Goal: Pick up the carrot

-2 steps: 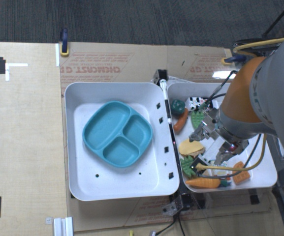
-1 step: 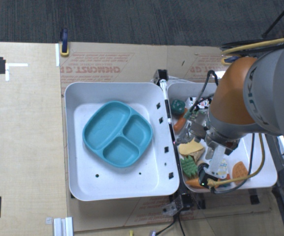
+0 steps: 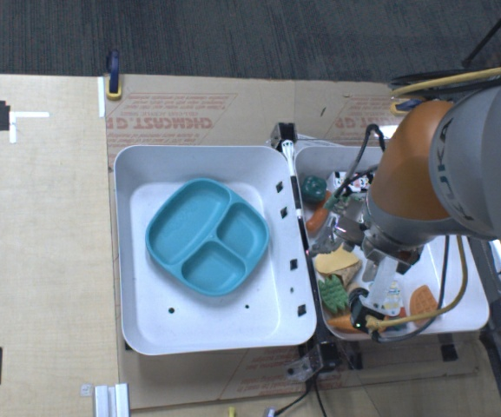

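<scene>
The carrot [image 3: 318,218] is a small orange piece by the left wall of the right bin [image 3: 458,315], just below a teal round item [image 3: 313,186]; the arm partly covers it. My gripper [image 3: 344,226] hangs under the grey and orange wrist, low over the bin's left half, right beside the carrot. From above, the wrist hides most of the gripper. I cannot see whether it touches the carrot.
Also in the right bin lie a yellow wedge [image 3: 337,261], a green item [image 3: 334,295], another orange item [image 3: 344,323] at the front edge and a ridged orange piece [image 3: 422,301]. The left bin [image 3: 137,311] holds a blue divided plate [image 3: 207,235].
</scene>
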